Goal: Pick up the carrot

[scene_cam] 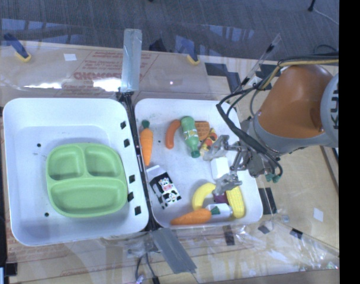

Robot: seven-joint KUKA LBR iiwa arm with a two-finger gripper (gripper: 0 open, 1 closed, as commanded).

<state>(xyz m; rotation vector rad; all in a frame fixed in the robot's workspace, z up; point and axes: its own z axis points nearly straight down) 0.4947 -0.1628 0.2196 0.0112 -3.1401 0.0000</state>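
Camera view: the arm (298,108) reaches over the right bin (168,108), and its gripper (222,163) hangs with fingers spread open, holding nothing. The green tray (85,179) sits in the left bin, well away from them. The carrot (145,147) lies left of the fingers, by the bin wall.

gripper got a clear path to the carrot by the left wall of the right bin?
Probably yes. The carrot lies apart from other items, open from above, with the gripper across the bin. The catch: it lies close along the right bin's left wall, leaving a finger little room on that side.
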